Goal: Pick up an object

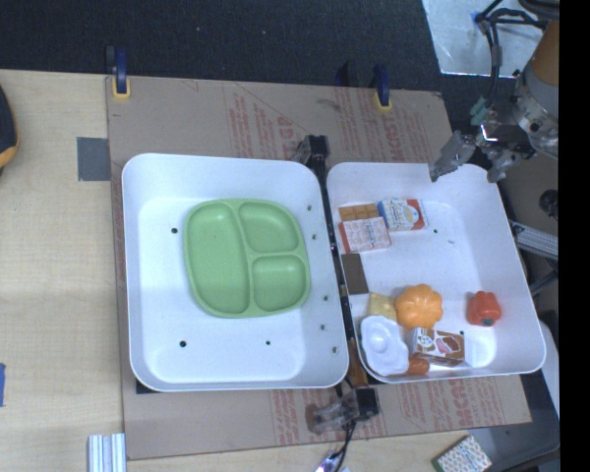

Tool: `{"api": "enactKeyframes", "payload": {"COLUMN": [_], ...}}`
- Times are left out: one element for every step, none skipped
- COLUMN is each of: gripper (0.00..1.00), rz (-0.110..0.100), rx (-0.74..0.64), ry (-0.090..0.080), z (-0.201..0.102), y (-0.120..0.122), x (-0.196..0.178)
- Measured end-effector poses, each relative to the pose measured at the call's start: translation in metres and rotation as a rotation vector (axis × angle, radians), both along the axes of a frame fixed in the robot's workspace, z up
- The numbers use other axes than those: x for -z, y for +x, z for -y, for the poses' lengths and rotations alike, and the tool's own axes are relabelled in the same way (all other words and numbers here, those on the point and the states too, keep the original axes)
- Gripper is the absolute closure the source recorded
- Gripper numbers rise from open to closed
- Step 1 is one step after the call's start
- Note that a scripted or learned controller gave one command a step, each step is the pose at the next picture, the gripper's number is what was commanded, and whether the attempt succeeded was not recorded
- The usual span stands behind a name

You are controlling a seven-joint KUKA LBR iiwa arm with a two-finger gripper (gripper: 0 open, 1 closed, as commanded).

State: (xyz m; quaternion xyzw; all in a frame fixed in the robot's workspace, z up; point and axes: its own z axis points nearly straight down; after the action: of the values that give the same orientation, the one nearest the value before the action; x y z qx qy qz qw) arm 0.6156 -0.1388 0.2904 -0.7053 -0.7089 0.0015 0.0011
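Starting at the left, the left white bin (pixel 138 264) carries a pale green, three-compartment plastic plate (pixel 246 257) lying flat at its centre, with bare white floor all round it. Across the dark seam, the right white bin (pixel 472 254) is busier. Near its back-left corner lie two small printed snack packets, one red-and-white (pixel 364 232), one with blue on it (pixel 401 213), touching or nearly so. Down along the front edge there's a cluster: a white moulded plastic piece (pixel 383 346), a small orange toy pumpkin (pixel 419 306) just behind it, and a brown-and-white carton (pixel 442 346) beside them. A little red toy pepper (pixel 484 308) sits apart, near the right edge.

Now the arm: the grey two-finger gripper (pixel 469 157) hangs over the back-right corner of the right bin, fingers (pixel 446 160) spread apart, pinching nothing.

My pick would be the pepper. It looks light and stiff, probably smooth and rounded, so it could squirt out of a loose pinch; I'd take it across its middle. It has open floor on three sides, though the bin's right wall is close. The pumpkin is hemmed in by its neighbours.
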Motion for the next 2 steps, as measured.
{"api": "enactKeyframes", "payload": {"gripper": [0.0,0.0], "rz": [-0.016,-0.01], "rx": [-0.001,0.006], "ry": [0.004,0.001], "z": [-0.019,0.008], "y": [-0.037,-0.146], "x": [0.145,0.199]}}
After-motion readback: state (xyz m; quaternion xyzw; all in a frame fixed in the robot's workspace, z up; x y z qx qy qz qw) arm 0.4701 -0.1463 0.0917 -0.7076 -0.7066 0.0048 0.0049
